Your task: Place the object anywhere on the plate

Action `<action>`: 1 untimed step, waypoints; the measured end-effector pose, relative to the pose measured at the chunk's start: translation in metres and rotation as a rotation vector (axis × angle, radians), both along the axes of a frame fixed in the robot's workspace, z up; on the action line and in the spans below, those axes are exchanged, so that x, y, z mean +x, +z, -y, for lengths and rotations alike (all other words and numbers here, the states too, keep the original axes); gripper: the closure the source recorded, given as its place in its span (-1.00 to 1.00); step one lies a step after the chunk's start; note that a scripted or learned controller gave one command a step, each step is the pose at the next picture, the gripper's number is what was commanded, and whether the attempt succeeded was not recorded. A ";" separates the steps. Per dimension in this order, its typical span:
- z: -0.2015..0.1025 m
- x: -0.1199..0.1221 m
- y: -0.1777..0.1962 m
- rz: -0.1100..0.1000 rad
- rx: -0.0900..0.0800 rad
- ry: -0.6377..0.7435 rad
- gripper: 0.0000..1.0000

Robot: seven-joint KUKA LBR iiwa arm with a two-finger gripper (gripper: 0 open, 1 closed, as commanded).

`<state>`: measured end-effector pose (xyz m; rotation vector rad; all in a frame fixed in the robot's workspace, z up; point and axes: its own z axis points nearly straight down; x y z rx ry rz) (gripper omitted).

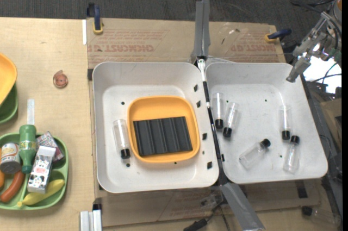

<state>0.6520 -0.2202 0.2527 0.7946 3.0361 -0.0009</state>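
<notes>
An orange square plate lies in the left bin. A black ribbed slab rests flat on the plate's middle. Just left of the plate, a clear vial with a black cap lies on the bin floor. The right bin holds several more clear black-capped vials, among them one near the divider, one at mid-right and one lying slantwise at the front. My gripper hangs over the right bin's far right corner, well away from the plate, with nothing seen in it.
On the wooden bench to the left stand a green tray of toy food and a yellow bowl. A small pink disc lies nearby. Clamps hold the cardboard behind the bins.
</notes>
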 end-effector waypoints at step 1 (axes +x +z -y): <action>0.000 0.000 -0.002 0.002 -0.001 0.066 -1.00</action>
